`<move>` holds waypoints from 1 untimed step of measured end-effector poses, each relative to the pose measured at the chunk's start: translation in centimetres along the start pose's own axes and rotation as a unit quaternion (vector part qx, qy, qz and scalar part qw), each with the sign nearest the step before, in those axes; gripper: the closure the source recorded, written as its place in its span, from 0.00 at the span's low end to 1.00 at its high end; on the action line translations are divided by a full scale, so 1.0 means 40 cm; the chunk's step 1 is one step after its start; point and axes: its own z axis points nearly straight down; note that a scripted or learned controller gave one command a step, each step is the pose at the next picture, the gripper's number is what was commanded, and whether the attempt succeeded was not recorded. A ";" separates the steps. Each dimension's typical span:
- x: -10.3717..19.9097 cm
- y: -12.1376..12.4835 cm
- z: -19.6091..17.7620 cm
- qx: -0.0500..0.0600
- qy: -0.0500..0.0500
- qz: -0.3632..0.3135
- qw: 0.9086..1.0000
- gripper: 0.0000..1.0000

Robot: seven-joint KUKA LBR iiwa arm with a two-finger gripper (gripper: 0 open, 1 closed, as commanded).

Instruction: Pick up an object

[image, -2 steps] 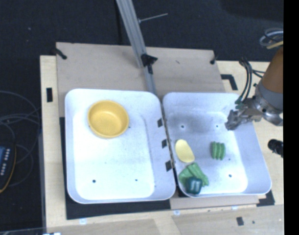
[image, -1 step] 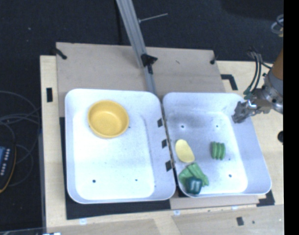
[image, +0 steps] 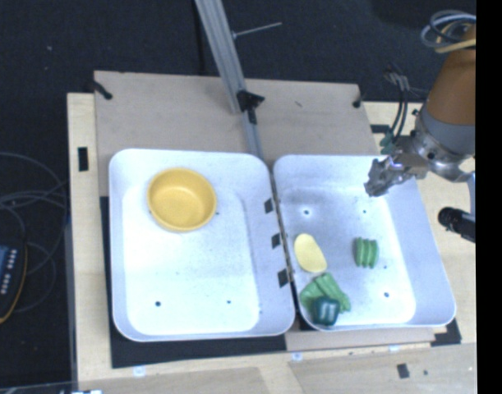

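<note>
White plastic makes up your two shallow bins: the left bin [image: 135, 245] sits well left of the gripper, and the right bin [image: 415, 245] lies under it, both speckled and round-cornered. Your arm [image: 452, 97] comes in from the right, its orange band above a grey wrist, angled down and leftward so the gripper [image: 380, 179] hangs over the far right part of the right bin, apart from everything in it; you cannot tell how the jaws stand, since they read as one dark blur. Well left of the jaws, a smooth round yellow bowl [image: 181, 199] rests in the left bin. Below and left of them lie a pale yellow oval piece [image: 310, 253] and a green pepper-like lump [image: 324, 297] at the near rim. Almost straight below sits a small ribbed green object [image: 365, 252].
</note>
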 end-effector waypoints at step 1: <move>0.123 0.035 0.038 0.001 0.000 0.001 1.000 1.00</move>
